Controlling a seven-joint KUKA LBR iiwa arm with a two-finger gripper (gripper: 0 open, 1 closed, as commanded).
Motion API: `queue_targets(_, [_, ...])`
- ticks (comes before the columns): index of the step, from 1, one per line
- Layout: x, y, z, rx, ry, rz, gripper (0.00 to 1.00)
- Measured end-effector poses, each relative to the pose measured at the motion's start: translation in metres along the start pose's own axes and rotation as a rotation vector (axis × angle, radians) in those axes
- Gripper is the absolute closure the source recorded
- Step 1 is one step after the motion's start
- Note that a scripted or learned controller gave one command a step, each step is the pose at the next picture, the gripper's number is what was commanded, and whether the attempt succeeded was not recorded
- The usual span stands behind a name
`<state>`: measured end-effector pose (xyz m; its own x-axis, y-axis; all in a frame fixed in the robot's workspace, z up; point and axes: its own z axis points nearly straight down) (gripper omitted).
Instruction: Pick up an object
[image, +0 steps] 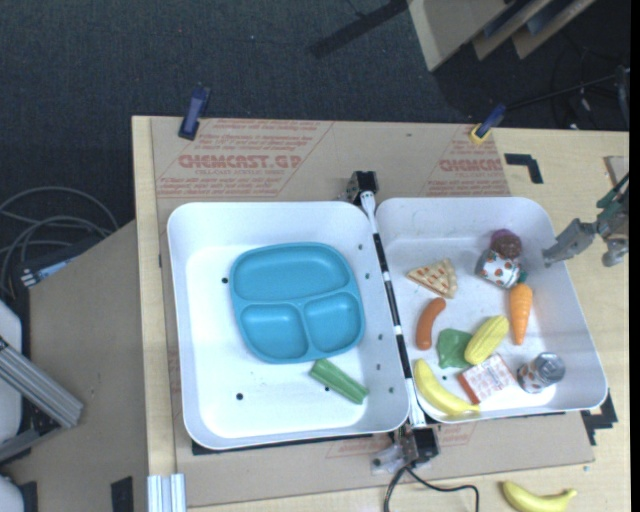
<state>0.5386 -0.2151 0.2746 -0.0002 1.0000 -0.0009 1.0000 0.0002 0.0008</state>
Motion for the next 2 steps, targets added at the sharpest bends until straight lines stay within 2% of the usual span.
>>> queue_targets(1, [-0.005, -0.003, 0.179, 0.0, 0.006, -0.003, 0.0])
queue_targets(2, [-0.002, 0.08, 0.19, 0.0, 0.011, -0.006, 0.0])
